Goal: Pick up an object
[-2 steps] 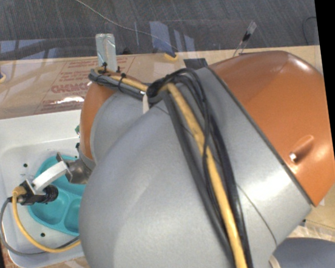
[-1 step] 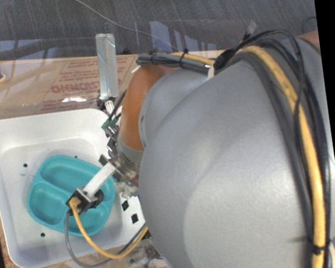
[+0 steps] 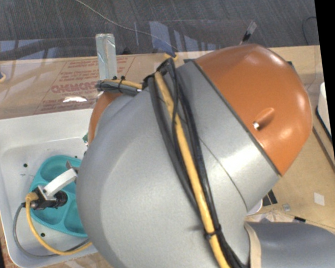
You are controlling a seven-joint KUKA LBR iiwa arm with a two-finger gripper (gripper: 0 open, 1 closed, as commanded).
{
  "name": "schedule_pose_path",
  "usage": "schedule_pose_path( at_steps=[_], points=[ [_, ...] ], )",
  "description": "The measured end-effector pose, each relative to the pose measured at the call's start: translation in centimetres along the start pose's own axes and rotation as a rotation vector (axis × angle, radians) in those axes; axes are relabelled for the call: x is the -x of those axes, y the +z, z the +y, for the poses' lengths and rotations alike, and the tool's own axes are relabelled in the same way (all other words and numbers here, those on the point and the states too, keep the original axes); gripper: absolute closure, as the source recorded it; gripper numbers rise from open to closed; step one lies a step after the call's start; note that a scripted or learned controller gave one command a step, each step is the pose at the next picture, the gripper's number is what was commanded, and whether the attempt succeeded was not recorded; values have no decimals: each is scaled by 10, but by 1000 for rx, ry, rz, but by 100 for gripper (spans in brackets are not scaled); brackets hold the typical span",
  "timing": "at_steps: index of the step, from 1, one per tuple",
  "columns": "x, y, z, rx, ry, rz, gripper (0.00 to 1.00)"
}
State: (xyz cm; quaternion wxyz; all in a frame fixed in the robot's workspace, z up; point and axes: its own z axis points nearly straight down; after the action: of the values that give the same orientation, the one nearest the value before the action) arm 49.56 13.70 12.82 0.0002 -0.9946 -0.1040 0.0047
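Note:
A teal plastic thing (image 3: 54, 168) with a curved rim lies in the left white bin (image 3: 9, 142), towards its right side. My grey arm with its orange band (image 3: 257, 118) crosses most of the view and reaches down into this bin. The gripper end sits at the teal thing's right edge, hidden under the arm's bulk. I cannot see whether anything is held.
The left bin's walls surround the teal thing, with bare white floor to its left and behind it. Brown cardboard (image 3: 57, 83) under clear film lies behind the bins. A small silver post (image 3: 106, 52) stands at the back.

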Motion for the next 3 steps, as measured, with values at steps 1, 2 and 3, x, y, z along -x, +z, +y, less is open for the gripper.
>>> schedule_pose_path(
  at_steps=[1,2,3],
  points=[
    [-20,4,-28,-1,0,5,100],
    [-137,-3,-10,1,3,8,100],
    [-146,-70,-55,-1,-15,15,100]
  ],
)
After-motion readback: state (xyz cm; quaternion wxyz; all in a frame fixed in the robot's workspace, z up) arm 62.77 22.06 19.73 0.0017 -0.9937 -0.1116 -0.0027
